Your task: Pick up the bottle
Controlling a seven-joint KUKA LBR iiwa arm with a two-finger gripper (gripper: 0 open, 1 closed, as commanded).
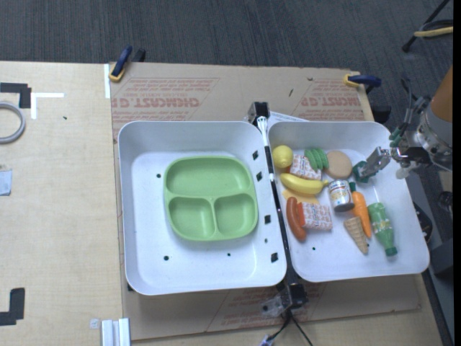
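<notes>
A robot lab: a bench (57, 215) covered with cardboard (238, 96) held by clamps (121, 62), two white bins (144, 265), black tape marks (16, 92), cables (288, 323), dark carpet (252, 16) beyond.

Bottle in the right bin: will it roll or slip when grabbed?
The green bottle lies on its side, so a nudge probably rolls it. It looks like smooth plastic, likely light and slippery. The carrot sits close alongside and may shift too.

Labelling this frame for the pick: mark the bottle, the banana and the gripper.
green bottle (382, 228), camera view, on the middle of its body.
banana (302, 185), camera view, on the middle of its yellow curve.
gripper (372, 167), camera view, between its fingertips over the right bin.
</notes>
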